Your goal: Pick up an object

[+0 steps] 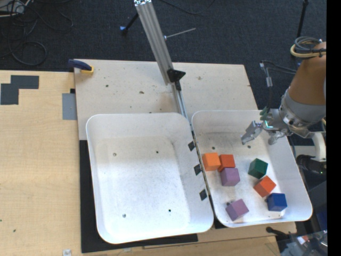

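Blocks [230, 176] lying in right bin [298, 207], hand [262, 133] open above, empty

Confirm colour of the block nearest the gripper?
Dark green block, below the gripper in the camera view.

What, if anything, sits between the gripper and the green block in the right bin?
Nothing visible. The gripper hangs over the right bin's upper part, and bare white floor separates it from the green block just below.

Right bin [213, 122] as landmark: seven blocks [229, 176] clustered in its near half, far half bare. Left bin [98, 126] touching its left edge. Gripper [262, 134] above its far-right part.
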Robot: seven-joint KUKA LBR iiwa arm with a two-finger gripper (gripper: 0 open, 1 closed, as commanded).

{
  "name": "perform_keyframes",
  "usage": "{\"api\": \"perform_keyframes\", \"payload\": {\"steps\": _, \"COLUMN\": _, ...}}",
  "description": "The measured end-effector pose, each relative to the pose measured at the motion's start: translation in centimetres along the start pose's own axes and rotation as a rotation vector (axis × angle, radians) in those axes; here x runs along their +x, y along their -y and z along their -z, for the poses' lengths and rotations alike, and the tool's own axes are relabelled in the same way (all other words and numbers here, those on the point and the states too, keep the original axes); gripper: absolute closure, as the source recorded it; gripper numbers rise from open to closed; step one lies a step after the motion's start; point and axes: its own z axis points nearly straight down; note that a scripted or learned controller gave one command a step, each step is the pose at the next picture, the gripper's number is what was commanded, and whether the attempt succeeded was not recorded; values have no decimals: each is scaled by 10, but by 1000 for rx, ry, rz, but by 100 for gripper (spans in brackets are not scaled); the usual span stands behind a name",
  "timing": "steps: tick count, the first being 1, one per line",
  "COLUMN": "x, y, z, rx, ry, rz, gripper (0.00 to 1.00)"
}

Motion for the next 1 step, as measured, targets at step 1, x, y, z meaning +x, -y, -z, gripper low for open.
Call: {"api": "perform_keyframes", "payload": {"steps": 1, "x": 0, "y": -1, "z": 2, "rx": -4, "ry": 1, "rz": 0, "gripper": 0}}
